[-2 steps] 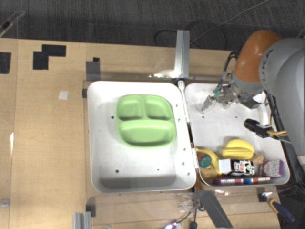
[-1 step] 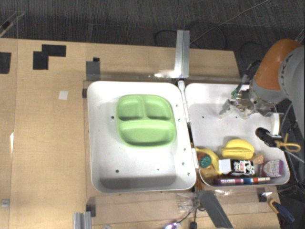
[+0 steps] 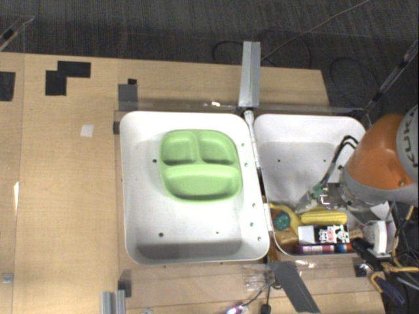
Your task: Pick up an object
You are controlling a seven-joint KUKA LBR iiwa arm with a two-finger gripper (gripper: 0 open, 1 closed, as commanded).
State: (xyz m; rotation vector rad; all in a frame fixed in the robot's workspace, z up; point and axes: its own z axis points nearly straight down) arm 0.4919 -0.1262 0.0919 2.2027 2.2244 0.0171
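Nearest the camera, along the near wall of the right white bin [image 3: 294, 142], lies a tight huddle of small objects: a flat black-and-white printed box [image 3: 323, 234], a long yellow banana-shaped piece [image 3: 322, 217] just beyond it, a small teal ball [image 3: 281, 222] to their left, and a slim dark marker-like stick [image 3: 321, 248] against the near rim. Any of these could serve as the task's thing, and all sit in that near strip of the right bin.

The gripper [image 3: 322, 195] hangs just beyond the yellow piece, at the end of the grey arm with its orange band [image 3: 380, 156]; whether it is parted or closed cannot be told, since the wrist and cables hide its tip. Nothing can be seen held by it. It seems lowered over the cluster because that is where the pickable things crowd together.

Outward, the bin's far half is bare, smooth, glossy plastic. The left white bin [image 3: 141, 175] holds a pale green, matte divided plate [image 3: 198, 164] with rounded corners and three compartments, lying flat near the centre. Both bins rest on a light wooden bench [image 3: 59, 175].
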